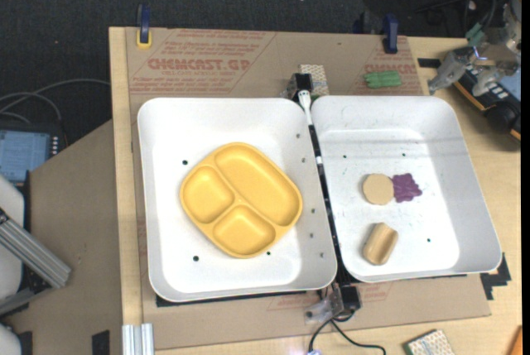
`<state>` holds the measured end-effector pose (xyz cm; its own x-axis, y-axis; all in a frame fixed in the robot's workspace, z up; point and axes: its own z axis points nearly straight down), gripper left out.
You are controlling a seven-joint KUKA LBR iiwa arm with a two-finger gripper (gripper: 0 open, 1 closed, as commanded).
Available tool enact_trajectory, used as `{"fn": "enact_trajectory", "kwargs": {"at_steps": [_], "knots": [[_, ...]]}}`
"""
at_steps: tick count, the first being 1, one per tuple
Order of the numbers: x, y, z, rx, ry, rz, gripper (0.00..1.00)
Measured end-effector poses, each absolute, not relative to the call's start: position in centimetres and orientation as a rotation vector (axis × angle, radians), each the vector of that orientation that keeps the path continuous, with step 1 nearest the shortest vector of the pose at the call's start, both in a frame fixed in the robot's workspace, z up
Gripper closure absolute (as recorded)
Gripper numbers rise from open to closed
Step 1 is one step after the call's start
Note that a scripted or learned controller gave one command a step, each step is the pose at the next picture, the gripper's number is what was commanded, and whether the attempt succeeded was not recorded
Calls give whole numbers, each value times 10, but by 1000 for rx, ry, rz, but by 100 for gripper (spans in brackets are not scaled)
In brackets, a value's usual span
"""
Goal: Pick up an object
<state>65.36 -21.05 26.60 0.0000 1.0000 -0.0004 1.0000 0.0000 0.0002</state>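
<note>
Here we are above the bench, and the left shallow white plastic bin [157, 204] holds a yellow three-compartment plastic plate [240, 198], sitting flat near the middle and turned at a slant. Over in the right shallow white plastic bin [447, 126] there are three small candidates: a flat round tan disc [377, 189], a crumpled purple scrap [406, 187] just beside it on its right edge (touching or a hair apart, too close to call), and a stubby tan cylinder [380, 244] lying on its side nearer the front wall, apart from the other two. The grey two-finger gripper [451, 70] hangs off beyond the right bin's far corner, well apart from all three pieces, holding nothing; it is blurred, so spread or pressed together, I cannot tell. Behind the bins, a small green block [383, 80] rests on the brown cardboard sheet with red lettering [207, 55]
</note>
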Motion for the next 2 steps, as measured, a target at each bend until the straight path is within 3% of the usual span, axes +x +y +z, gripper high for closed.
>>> {"fn": "enact_trajectory", "kwargs": {"at_steps": [1, 2], "knots": [[616, -224, 128, 2234, 2228, -12, 0], [537, -206, 82, 2232, 2223, -2, 0]]}}
